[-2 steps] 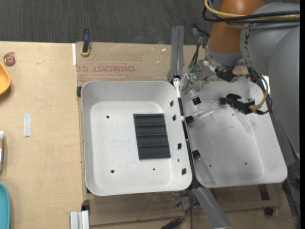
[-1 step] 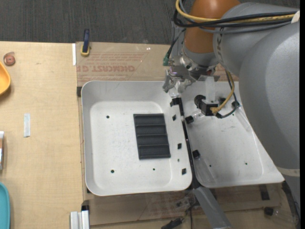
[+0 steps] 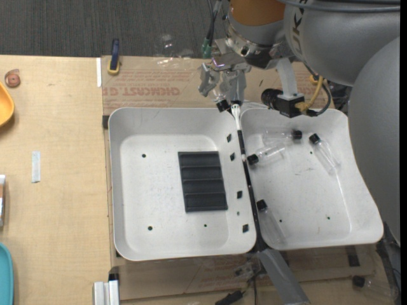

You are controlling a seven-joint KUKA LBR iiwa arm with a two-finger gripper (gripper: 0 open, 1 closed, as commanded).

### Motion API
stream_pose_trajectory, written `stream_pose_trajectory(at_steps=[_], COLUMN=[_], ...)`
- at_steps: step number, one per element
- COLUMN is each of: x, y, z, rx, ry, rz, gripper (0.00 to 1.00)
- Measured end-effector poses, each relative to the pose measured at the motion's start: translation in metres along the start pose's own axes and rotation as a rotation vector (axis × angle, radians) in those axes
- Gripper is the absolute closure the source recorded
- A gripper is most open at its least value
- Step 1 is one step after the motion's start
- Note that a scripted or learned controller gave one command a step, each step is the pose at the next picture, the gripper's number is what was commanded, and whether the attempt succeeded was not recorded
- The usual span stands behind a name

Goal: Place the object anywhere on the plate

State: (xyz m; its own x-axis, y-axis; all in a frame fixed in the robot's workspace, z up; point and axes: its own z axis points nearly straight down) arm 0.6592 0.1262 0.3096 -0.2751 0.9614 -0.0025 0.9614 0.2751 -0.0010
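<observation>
A black ridged plate (image 3: pixel 202 181) lies flat in the middle of the left bin (image 3: pixel 127 189). Several clear tubes with black caps lie in the far half of the right bin (image 3: pixel 356 221); one tube (image 3: pixel 275 150) lies by the divider, another tube (image 3: pixel 327 155) further right. My gripper (image 3: pixel 226 99) hangs over the far end of the divider between the bins, beyond the plate. A small black piece (image 3: pixel 222 105) shows just under its tip; I cannot tell whether it is held.
A cardboard sheet (image 3: pixel 159 84) lies behind the bins. The wooden bench (image 3: pixel 51 170) at left bears an orange thing (image 3: pixel 4 107) and a small white strip (image 3: pixel 35 167). The arm's grey bulk covers the upper right.
</observation>
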Motion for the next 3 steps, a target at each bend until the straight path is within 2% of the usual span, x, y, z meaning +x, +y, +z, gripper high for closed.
stream_pose_trajectory(at_steps=[1, 2, 3], x=[0.074, 0.090, 0.094], y=[0.011, 0.026, 0.015], z=[0.059, 0.063, 0.077], rx=[0.003, 0.000, 0.001], ry=[0.001, 0.000, 0.001], rz=[-0.152, -0.176, -0.349], gripper=[1.00, 1.00, 1.00])
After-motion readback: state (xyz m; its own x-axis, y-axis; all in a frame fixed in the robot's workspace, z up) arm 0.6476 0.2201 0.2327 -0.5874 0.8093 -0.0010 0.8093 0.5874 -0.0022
